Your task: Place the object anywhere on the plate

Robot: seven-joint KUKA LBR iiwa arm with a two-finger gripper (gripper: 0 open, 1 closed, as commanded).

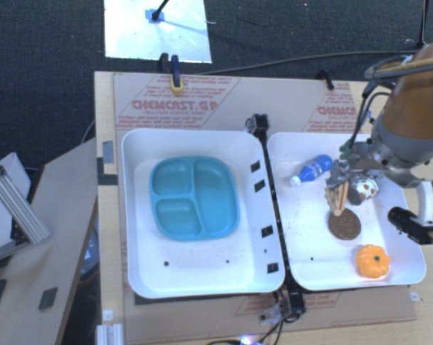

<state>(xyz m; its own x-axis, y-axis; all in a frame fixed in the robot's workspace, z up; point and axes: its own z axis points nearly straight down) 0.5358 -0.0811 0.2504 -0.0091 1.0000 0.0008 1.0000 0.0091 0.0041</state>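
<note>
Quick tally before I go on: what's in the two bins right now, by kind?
Divided blue plate: 1
Blue plastic bottle: 1
Brown round disc: 1
Orange pumpkin: 1
Small white patterned object beside the claw: 1
Total: 5

A robotics lab test station.
Two white bins [202,279] are sitting on a clamped board [202,99] over dark carpet [44,49], with cables [288,62] trailing across.

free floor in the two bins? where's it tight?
Left bin: bare floor all round the blue plate, widest along the near wall. Right bin: bare near-left corner, bordered by the divider and the pumpkin. Crowded under the gripper: bottle, brown disc and a small white object.
</note>
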